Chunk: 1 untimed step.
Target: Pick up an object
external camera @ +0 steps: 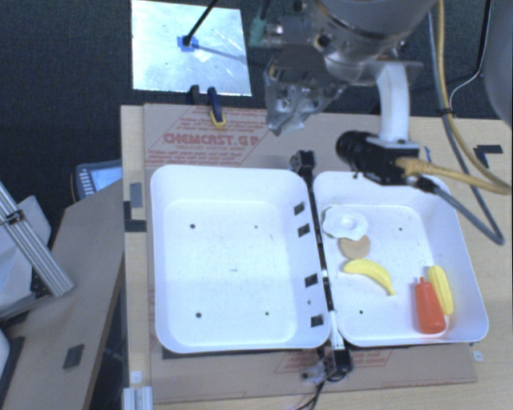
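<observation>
So you've got the bench taking up most of the view, with the two white bins side by side on a brown printed board. The left bin sits at about 9 o'clock from centre, and the right bin at about 3 o'clock has all the stuff you could go for. Your arm comes in up at 12 to 1 o'clock. The end effector hangs at roughly 12 o'clock, over the board just past the far rims of the bins and well apart from every object. It's blurry, so you honestly can't tell how far open it is, and I can't make out anything in its grip. In the right bin, a white fried egg toy lies at about 11 o'clock of that bin, with a tan round piece touching its near edge. Just toward 5 o'clock from that is a yellow banana, close to the bin's middle. Over at 4 o'clock near the right wall, an orange-red bottle lies right beside a yellow oblong piece, the two looking like they touch.
</observation>
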Tool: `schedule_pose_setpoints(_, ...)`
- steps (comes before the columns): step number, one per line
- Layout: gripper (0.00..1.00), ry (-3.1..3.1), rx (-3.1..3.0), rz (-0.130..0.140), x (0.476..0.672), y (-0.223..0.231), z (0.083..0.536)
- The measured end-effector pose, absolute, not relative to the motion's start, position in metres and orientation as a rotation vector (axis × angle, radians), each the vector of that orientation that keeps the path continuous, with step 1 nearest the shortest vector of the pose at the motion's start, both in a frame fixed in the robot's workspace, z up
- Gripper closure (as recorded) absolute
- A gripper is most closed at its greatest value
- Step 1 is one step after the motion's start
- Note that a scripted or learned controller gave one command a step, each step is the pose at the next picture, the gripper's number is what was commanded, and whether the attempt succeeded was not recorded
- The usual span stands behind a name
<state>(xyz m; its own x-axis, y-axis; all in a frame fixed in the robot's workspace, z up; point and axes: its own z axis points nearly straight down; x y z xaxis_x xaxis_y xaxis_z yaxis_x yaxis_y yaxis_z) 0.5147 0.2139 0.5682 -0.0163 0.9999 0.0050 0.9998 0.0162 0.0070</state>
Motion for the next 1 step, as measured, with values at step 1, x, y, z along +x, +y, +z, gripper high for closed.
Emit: schedule_pose_setpoints(1,1.0,2.243,2.197,0.016,0.5149,0.2139,0.5791)
